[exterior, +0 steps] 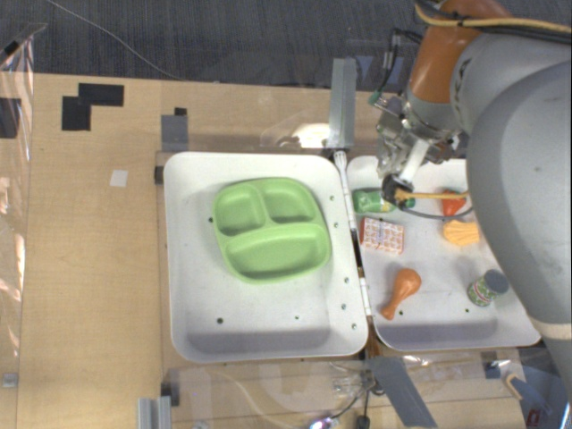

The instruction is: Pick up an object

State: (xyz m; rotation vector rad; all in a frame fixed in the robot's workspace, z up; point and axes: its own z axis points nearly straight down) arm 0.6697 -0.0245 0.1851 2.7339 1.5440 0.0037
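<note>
Gripper [394, 189] low over right bin [429, 324], at its 11 o'clock corner; jaw state cannot tell. Green packet [368, 201] just beside gripper at 8 o'clock; yellow-handled tool [433, 195] at 3 o'clock, red tip [454, 206] beyond. Patterned packet [382, 235] at 6 o'clock. Also in right bin: yellow piece [462, 232], toy drumstick [401, 292], small can [483, 290]. Left bin [192, 324] holds green divided plate [270, 228]. Wooden bench [80, 266]; dark carpet [223, 25] at 12 o'clock.

Matt green plastic plate [268, 228] (3 compartments), pale wooden bench [80, 266].
</note>
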